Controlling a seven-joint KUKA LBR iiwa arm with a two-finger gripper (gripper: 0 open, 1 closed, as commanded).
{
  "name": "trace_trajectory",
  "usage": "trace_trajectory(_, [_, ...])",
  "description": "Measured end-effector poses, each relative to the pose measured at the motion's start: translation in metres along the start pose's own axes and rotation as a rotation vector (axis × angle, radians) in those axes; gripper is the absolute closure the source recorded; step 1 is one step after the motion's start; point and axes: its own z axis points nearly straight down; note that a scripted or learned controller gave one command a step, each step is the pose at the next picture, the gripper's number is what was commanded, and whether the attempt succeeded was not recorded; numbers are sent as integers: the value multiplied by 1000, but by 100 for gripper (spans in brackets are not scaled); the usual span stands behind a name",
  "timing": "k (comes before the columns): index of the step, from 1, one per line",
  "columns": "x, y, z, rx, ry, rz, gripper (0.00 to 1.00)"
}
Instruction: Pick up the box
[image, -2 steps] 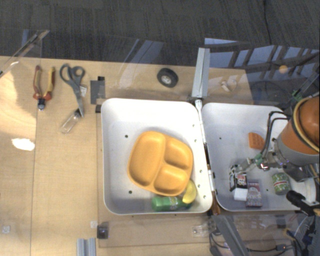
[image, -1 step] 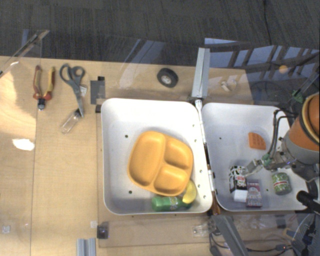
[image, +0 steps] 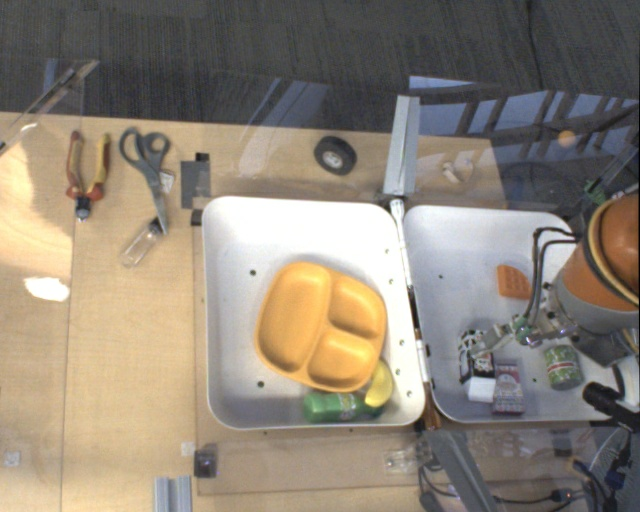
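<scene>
The gripper (image: 497, 340) hangs low in the right bin (image: 450, 240), whether spread or closed I cannot tell. The box (image: 507, 388) lies just below it, touching a small white block (image: 481, 389). A green can (image: 563, 366) sits to the right. The left bin (image: 230, 300) holds a yellow divided tray (image: 322, 325).

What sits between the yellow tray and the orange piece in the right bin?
In the camera view, between the yellow tray and the orange piece lie the two bins' adjoining rims and bare white floor of the right bin.
</scene>
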Motion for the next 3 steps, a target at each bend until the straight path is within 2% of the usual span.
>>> trace_trajectory(1, [25,1,-22,20,5,57,0])
trace_trajectory(2, [-3,-7,-47,21,4,94,0])
trace_trajectory(3, [-12,-11,5,19,5,-55,0])
